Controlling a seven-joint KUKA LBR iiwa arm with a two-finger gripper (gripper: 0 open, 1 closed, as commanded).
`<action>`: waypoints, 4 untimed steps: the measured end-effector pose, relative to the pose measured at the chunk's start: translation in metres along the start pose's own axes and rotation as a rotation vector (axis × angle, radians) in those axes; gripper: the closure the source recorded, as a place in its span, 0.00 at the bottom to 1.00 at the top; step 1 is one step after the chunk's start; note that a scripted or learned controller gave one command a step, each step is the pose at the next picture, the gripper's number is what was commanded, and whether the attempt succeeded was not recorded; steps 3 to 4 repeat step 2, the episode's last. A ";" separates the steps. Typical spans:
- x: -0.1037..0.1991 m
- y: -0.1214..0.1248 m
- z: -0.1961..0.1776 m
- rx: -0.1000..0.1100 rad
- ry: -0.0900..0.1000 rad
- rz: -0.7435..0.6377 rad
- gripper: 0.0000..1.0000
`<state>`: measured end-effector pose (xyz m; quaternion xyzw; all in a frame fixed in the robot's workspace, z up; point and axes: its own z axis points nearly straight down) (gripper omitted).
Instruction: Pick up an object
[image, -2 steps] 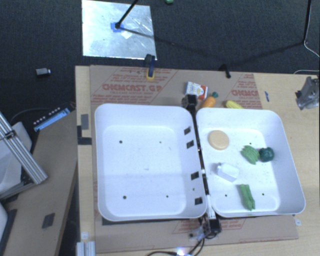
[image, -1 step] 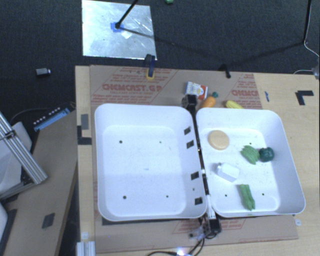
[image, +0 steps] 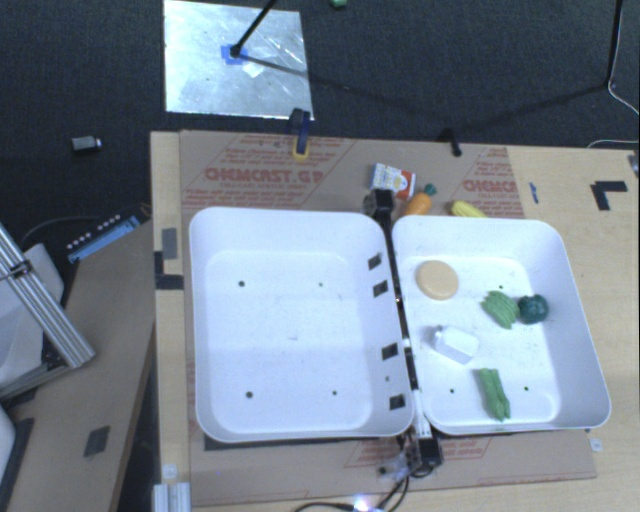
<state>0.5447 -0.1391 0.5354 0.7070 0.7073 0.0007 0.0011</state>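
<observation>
The right bin (image: 560, 260) holds several small objects. A tan round disc (image: 437, 279) lies near its upper left. A white block (image: 455, 345) sits below the disc, close to the divider. A light green leafy piece (image: 499, 308) touches a dark green round piece (image: 533, 308) at the right. A long green piece (image: 492, 392) lies near the bin's front edge.
The left bin (image: 210, 250) is bare white with small holes. Behind the bins on the brown board lie an orange piece (image: 417, 204), a yellow piece (image: 467, 210) and a small white-red item (image: 390, 180). A metal frame (image: 40, 310) stands at the left.
</observation>
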 end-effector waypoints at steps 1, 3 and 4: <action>-0.001 0.099 0.001 -0.003 -0.002 -0.006 1.00; 0.022 -0.008 -0.002 0.000 0.002 -0.004 1.00; 0.022 -0.008 -0.002 0.000 0.002 -0.004 1.00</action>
